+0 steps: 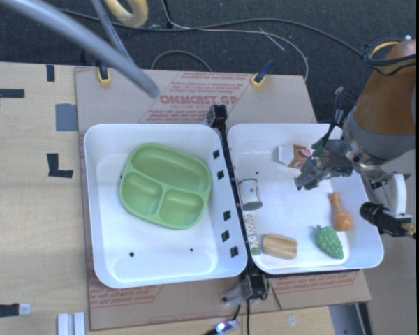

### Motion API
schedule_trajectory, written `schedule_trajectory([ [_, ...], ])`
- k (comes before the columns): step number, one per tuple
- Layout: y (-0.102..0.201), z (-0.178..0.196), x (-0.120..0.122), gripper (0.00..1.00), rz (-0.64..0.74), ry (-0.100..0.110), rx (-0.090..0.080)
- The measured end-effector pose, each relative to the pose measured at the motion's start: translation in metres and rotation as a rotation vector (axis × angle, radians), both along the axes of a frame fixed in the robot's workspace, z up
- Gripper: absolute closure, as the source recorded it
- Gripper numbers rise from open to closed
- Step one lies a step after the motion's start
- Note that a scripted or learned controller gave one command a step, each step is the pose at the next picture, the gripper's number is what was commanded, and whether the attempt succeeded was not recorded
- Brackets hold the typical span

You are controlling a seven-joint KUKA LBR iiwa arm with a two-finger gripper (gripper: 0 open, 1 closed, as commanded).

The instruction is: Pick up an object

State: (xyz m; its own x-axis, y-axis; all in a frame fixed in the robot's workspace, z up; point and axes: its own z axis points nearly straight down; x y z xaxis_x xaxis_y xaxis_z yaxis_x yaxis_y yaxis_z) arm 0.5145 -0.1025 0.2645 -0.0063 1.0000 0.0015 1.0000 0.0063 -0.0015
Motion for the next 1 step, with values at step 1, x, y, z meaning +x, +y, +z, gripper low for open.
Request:
schedule_trajectory([
  [1,0.0594,-0.0154,-0.0055,1.00,0.000,0.002,0.000],
])
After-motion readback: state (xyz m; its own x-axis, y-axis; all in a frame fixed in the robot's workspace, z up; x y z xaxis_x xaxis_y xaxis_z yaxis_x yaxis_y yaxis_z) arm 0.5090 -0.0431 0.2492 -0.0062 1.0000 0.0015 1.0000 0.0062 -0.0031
